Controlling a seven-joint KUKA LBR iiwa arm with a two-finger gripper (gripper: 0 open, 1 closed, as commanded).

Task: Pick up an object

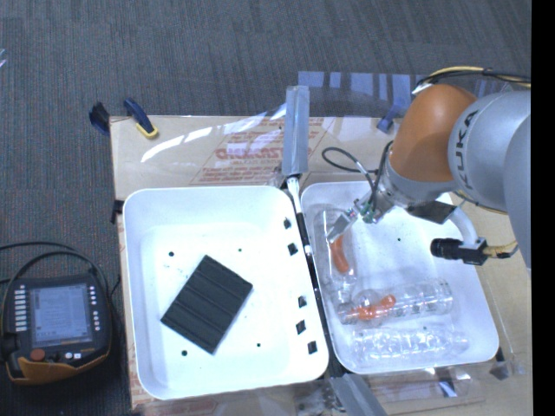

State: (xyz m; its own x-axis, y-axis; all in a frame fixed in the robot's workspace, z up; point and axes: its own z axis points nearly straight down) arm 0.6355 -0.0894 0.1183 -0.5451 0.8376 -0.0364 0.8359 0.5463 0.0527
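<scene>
A flat black ribbed rectangle (206, 304) lies slantwise in the left white bin (139, 224). In the right bin (481, 315) a clear plastic bottle with an orange piece (395, 302) lies on its side, with another clear bottle (408, 345) in front of it. A small orange item (340, 255) sits near that bin's left wall. My gripper (345, 224) hangs low over the right bin's back left part, just above the orange item, pointing down and to the left. Nothing shows as held.
The grey arm with its orange band (434, 146) reaches over the right bin's back right corner. A black cable plug (455, 250) juts over the right bin. A teach pendant (56, 319) lies on the floor at left. Blue and yellow clamps (139, 120) sit at the bench's back left.
</scene>
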